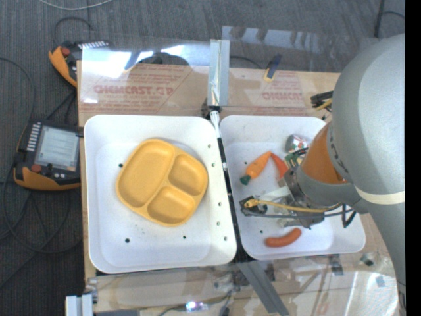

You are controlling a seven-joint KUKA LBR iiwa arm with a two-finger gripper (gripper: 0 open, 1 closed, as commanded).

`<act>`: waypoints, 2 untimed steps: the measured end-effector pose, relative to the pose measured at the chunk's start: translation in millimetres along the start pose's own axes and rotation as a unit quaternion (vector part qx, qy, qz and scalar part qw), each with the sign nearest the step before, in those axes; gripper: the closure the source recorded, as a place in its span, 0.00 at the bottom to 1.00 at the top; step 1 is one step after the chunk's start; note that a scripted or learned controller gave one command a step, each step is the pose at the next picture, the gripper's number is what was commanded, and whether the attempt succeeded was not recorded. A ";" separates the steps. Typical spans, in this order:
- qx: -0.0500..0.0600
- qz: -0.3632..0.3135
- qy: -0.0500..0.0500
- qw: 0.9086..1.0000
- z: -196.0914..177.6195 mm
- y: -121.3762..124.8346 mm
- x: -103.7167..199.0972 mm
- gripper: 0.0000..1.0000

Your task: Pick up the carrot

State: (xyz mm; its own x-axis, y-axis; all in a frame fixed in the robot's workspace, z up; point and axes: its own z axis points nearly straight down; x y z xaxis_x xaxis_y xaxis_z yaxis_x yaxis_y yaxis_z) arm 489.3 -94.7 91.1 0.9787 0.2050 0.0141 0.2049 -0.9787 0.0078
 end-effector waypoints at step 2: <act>-0.002 -0.261 -0.002 0.965 0.1 8.9 -4.5 1.00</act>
State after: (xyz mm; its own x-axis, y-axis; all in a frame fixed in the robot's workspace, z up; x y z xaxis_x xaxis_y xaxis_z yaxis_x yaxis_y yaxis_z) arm 486.7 -104.3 91.0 0.7420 0.6704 0.0036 0.6702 -0.7420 0.0168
